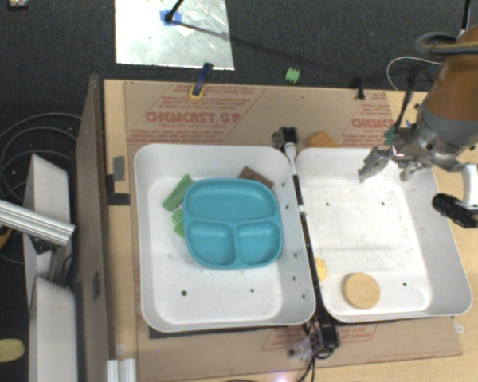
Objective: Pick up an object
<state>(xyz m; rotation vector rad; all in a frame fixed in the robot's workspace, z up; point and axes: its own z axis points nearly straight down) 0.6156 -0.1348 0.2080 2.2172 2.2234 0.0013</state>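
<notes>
The pincer (389, 165) hangs over the far edge of the right bin (382, 213), near that bin's far right corner, with its two fingers spread apart and nothing between them; this open posture suits a descent onto a target rather than a carry. The arm enters from the right, so the right bin is probably the easier reach. The nearest candidate in that bin is a round tan disc (361, 290) lying flat near its front edge, well apart from the pincer, with a small yellow piece (320, 270) against the bin's left wall. In the left bin (155, 237), a blue divided tray (231, 223) occupies the centre and partly covers a green piece (176, 193) at its left and a brown block (256, 177) at its far edge, which likely makes those harder to grasp.
</notes>
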